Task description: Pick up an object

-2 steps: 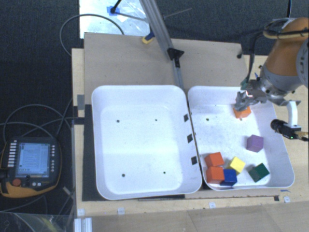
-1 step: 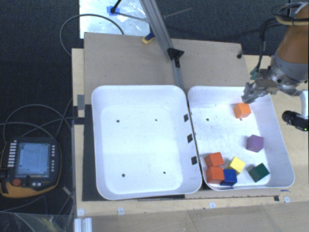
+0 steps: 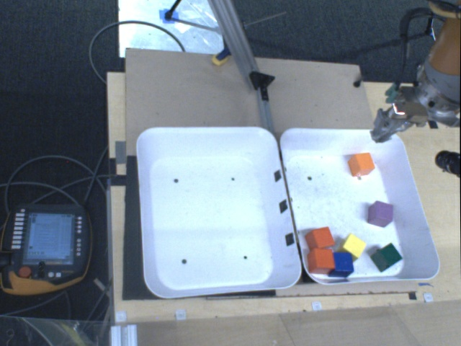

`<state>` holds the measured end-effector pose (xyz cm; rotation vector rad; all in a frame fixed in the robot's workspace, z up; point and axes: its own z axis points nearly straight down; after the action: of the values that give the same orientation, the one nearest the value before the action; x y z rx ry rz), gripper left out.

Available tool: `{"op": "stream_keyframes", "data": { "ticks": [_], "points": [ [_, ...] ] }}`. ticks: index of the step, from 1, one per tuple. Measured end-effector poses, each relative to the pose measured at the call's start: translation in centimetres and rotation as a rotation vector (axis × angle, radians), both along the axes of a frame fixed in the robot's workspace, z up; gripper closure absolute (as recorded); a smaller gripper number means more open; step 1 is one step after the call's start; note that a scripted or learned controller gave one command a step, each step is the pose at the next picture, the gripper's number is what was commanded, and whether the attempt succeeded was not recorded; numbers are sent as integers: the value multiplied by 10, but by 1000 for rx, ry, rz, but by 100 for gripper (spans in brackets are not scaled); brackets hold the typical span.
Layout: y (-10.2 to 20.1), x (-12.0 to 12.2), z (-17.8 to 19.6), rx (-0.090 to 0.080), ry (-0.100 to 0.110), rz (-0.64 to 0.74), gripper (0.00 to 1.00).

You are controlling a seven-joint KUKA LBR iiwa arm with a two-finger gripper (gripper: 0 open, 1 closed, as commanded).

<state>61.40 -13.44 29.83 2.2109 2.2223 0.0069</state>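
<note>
While the gripper (image 3: 380, 130) hung over the right bin's (image 3: 418, 193) far rim, I could not tell its opening; I saw nothing held. The nearest of 6 blocks, the orange block (image 3: 361, 164), lay just below-left, near the far wall.

arm: upper right, reaching in | tool (image 3: 382, 130): pointing down-left

One fixed camera looks down at a slant from well above the bench (image 3: 317, 74), taking in both white bins (image 3: 209, 139) and surrounding floor.
</note>
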Motion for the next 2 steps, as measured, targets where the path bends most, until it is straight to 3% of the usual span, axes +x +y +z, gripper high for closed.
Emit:
{"op": "stream_keyframes", "data": {
  "ticks": [2],
  "points": [
    [106, 15, -16, 3, 5, 5, 100]
  ]
}}
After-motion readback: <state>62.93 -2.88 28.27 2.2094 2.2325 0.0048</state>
